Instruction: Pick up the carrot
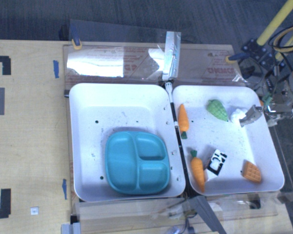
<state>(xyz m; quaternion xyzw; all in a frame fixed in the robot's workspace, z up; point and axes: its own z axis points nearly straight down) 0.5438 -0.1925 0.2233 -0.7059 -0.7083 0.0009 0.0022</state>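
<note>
Camera view: the left bin (83, 130) held a teal divided plate (136, 162). Two carrots lay along the right bin's (273, 152) left wall, one (183, 117) at frame centre, one (198, 172) lower. Whether the gripper (252, 115), at right, was open could not be told.

**benchrat:** ok surfaces. Both white bins (83, 145) look like smooth moulded plastic, slightly glossy, with dark scuffs on the floor. The teal divided tray (136, 162) is matt plastic, very even.

**gearhead22:** Bench top (24, 130) reads as pale wood, plywood-ish, satin finish. The clear sheet (117, 57) behind the bins is shiny and throws glare.

**benchrat:** Carrots (183, 118) look smooth, rubbery plastic. The green piece (217, 109) is bumpy, and the waffle-like toy (251, 172) has a ridged grid.
</note>
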